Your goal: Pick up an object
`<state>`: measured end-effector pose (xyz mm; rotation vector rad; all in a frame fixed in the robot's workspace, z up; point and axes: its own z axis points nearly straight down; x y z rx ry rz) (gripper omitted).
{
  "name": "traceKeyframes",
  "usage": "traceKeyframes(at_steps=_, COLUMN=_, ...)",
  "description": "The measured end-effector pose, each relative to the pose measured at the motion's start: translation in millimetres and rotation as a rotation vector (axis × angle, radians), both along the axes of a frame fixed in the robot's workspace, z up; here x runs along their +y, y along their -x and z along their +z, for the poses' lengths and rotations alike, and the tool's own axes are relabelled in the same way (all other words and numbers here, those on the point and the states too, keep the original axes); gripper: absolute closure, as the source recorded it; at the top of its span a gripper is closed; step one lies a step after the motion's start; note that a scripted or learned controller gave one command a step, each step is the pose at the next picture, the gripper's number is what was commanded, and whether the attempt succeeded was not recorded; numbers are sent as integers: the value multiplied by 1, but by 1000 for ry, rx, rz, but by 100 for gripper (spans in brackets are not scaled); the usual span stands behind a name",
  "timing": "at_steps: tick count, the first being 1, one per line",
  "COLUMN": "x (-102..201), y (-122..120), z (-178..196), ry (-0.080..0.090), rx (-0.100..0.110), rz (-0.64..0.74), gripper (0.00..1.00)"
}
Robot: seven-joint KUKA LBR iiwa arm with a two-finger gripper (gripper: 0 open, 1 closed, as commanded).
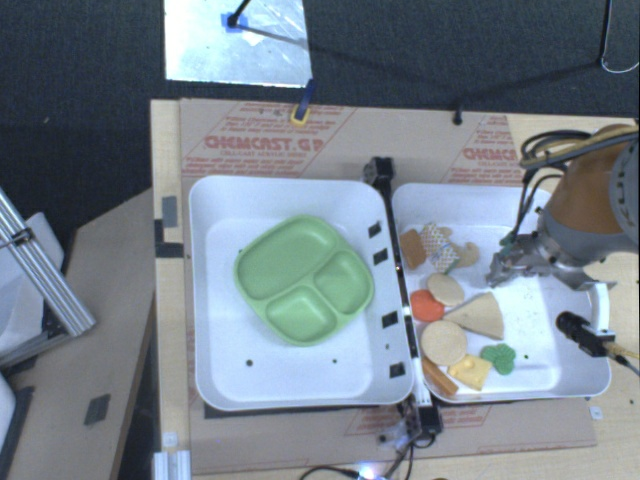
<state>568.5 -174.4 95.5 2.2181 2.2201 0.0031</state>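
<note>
Surface (170, 298) is pale wood, with a printed cardboard sheet (330, 133) laid over it under the two bins. Left bin (215, 358), white and shallow, carries a green divided plate (303, 278) of three compartments, set slightly askew near the bin's middle. Right bin (560, 373), same make, sits edge to edge with the left one along a black clipped seam. Arm (590, 203), grey with an orange band, reaches in from the right over the right bin's upper right part. Claw (507, 264) hangs low at the arm's tip, just right of the food pile and above the tan wedge; whether its fingers are spread or closed, cannot tell, and nothing is seen between them. Objects cluster in the right bin's left half. Tan wedge (482, 315) lies mid-pile, point toward the seam. Round beige disc (444, 343) sits below it, a smaller pale oval (446, 289) above it. Brown slab (412, 248) and a patterned pale piece (436, 240) lie at the pile's top, a tan lumpy piece (465, 256) beside them. Red-orange round (427, 306) touches the seam side. Yellow chunk (470, 371) and green floret-like piece (498, 357) lie at the bottom, touching. Thin orange-brown strip (438, 376) lies along the lower left corner.
</note>
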Motion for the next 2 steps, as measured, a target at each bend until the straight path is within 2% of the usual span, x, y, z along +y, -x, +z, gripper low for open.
traceKeyframes(at_steps=2, x=10, y=-1, z=94, ry=1, rx=-2, rz=4, gripper=100)
